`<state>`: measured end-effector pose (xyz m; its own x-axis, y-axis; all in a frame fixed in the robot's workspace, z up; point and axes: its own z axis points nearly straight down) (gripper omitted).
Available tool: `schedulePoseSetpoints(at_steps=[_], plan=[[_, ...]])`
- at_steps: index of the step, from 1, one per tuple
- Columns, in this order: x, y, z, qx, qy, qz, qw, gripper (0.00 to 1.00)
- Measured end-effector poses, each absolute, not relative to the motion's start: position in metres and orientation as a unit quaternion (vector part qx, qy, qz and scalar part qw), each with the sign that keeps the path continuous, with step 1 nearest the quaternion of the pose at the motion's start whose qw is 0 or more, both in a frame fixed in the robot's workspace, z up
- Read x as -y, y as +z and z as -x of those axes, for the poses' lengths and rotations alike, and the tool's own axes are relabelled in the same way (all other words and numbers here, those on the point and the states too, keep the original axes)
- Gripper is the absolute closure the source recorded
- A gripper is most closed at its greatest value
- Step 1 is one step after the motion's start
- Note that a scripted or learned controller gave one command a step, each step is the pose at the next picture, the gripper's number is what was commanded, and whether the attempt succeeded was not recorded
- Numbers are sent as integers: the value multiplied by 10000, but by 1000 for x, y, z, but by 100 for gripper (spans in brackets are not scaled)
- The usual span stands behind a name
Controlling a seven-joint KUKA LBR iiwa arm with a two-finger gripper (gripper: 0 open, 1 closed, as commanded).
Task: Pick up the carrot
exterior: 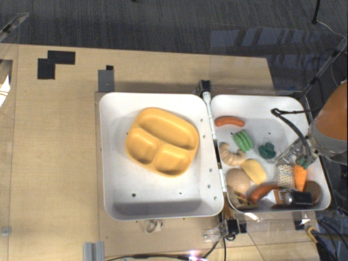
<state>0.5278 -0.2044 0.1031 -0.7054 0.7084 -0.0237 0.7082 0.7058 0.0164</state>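
The carrot [299,177] is orange with a green leafy top. It sits at the right side of the right bin [283,103], its tip pointing toward the front edge. It overlaps a brown item [313,190] and a pale netted item [285,175]. My gripper [297,157] comes in from the right, directly over the carrot's green top and touching or nearly touching it. The grey arm and its orange band [333,118] rise behind it at the right edge.
The right bin also holds a sausage [229,122], a green vegetable [243,141], a dark green piece [266,150], a beige knobbly item [232,156], a yellow lump [253,171], a second sausage [262,191] and a black object [298,199]. A yellow divided tray [162,140] lies in the left bin [117,189].
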Motion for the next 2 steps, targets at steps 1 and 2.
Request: schedulePoseSetpoints(at_steps=[1,2], plan=[[205,103,-527,-9233,29,-3838,136,0],[204,115,-532,-9239,38,-3821,192,100]])
